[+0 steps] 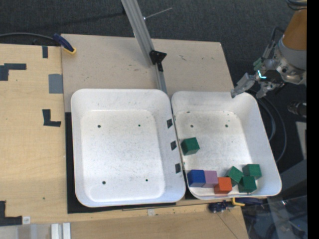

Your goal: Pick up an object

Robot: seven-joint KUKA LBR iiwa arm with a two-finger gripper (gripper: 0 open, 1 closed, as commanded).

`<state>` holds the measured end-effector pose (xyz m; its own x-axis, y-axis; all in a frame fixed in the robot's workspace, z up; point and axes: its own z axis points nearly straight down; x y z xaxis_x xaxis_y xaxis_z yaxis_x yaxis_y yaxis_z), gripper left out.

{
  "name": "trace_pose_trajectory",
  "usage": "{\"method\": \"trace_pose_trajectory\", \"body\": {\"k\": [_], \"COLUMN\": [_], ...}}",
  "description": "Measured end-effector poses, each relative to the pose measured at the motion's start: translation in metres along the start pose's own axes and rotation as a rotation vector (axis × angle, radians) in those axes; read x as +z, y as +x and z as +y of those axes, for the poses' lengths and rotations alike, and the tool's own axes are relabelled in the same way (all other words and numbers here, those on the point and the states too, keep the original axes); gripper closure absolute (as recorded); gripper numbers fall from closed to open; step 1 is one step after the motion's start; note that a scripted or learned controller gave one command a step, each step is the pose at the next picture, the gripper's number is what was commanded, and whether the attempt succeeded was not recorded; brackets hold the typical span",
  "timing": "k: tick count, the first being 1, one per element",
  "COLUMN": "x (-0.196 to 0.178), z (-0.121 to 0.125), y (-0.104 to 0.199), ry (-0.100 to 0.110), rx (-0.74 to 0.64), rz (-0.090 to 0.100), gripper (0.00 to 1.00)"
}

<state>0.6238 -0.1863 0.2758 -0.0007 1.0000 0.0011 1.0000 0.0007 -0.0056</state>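
- Nearest me, in the right bin [259, 114], I see a blue cube [196, 178], a purple cube [211, 178], an orange cube [224, 184] and three green cubes [247, 176] bunched together.
- Another green cube [190, 145] sits apart, mid-bin.
- The left bin [76, 133] lies alongside.
- Farthest, the pincer [251, 83] hovers past the right bin's far corner; I cannot tell its state.

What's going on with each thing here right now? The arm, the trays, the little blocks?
Gripper: raised over the right bin's far corner, holding nothing.
Left bin: flat on the bench.
Right bin: flat, holding all the blocks.
Lone green block: resting apart, untouched.
Other blocks: clustered along the near edge.
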Motion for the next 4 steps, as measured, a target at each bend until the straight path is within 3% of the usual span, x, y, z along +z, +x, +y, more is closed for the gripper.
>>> {"method": "trace_pose_trajectory", "body": {"k": [1,4], "x": [-0.003,0.179], "z": [0.001,-0.002], "y": [0.0,0.006], "ry": [-0.004,0.001], "rx": [-0.001,-0.001], "rz": [-0.002,-0.001], "gripper": [0.0,0.0]}}
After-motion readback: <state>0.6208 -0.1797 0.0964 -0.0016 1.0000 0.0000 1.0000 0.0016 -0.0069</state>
